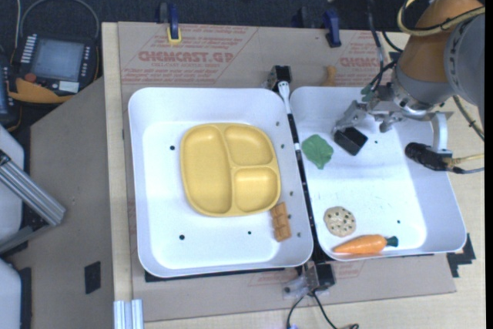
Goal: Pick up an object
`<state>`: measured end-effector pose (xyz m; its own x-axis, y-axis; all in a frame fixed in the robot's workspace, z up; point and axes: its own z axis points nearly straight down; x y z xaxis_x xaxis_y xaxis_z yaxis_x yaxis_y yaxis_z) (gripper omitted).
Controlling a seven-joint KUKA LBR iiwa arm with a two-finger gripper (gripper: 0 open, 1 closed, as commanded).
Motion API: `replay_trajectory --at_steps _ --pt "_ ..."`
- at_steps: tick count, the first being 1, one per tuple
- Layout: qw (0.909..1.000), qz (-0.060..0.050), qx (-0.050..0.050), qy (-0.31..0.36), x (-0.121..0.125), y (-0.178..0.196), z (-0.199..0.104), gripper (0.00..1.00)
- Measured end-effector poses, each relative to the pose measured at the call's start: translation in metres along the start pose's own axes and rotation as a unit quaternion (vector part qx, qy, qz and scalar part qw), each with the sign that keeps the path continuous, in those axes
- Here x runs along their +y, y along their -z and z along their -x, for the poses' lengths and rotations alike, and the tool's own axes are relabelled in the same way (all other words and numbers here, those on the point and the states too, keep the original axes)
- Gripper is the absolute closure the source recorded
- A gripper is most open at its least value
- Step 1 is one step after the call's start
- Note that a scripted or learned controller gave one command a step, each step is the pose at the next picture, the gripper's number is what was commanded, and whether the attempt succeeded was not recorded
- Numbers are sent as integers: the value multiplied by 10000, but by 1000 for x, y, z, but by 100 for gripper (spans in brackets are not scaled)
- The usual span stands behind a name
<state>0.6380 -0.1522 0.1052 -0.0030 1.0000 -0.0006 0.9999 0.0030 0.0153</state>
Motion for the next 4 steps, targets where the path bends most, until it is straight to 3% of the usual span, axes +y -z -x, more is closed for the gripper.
replay_trajectory --at_steps 1,2,4 --pt "10000 30 -5 -4 2 11 0 100" --pt "10000 -52 -8 -11 -5 69 -2 100" --pt "10000 -42 -8 -10 6 162 -8 100"
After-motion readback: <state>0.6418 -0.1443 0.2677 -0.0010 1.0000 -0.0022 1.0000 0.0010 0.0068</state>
